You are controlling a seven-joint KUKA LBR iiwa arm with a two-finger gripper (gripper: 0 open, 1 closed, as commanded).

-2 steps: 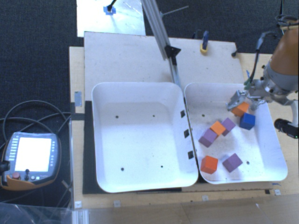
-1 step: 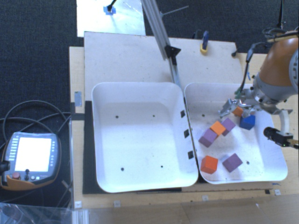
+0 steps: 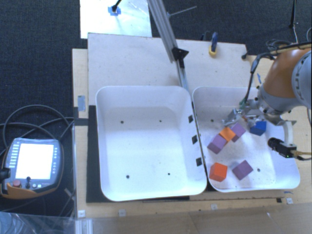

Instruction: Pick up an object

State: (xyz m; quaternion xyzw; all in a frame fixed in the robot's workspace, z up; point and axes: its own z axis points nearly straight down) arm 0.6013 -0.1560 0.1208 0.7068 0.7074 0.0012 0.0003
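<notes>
Several small blocks lie in the right bin (image 3: pixel 285 182). An orange block (image 3: pixel 227 133) sits between two purple blocks (image 3: pixel 217 144) (image 3: pixel 238 130) near the bin's middle, and a blue block (image 3: pixel 258 127) lies just to their right. Another orange block (image 3: pixel 218 171) and a purple block (image 3: pixel 242 169) rest near the front wall. My gripper (image 3: pixel 240 115) hangs low over the bin, just above the middle cluster and left of the blue block. Nothing shows as held in it.
The left bin (image 3: pixel 146 89) stands beside the right one, sharing a raised middle wall. A slanted metal pole (image 3: pixel 165 28) crosses the back of the bench. A teach pendant (image 3: pixel 31 167) lies at far left. A black plug (image 3: pixel 280 146) hangs off the arm at right.
</notes>
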